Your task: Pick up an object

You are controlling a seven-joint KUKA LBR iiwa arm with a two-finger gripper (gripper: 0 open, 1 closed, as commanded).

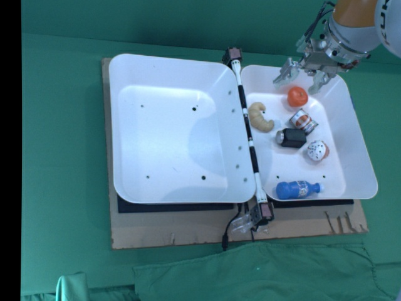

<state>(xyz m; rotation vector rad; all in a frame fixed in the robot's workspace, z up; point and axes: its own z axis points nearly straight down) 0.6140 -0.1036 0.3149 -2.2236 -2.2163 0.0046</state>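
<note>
Approach step: the grey two-finger gripper [302,77], spread wide and empty, hovers near the right white bin's [360,162] far edge above the round orange ball [297,96]; next, it likely descends and closes.

Both bins [169,74] look like smooth, glossy white plastic. Under them lies matt brown cardboard [188,234]; around it, matt green cloth [62,137] covers the table.

The arm [366,5] comes in from the upper right, its grey wrist under the orange band angled down and to the left. The gripper [301,77] hangs at its end with the jaws spread wide apart, one tip to the left, the other to the right, nothing between them.
</note>
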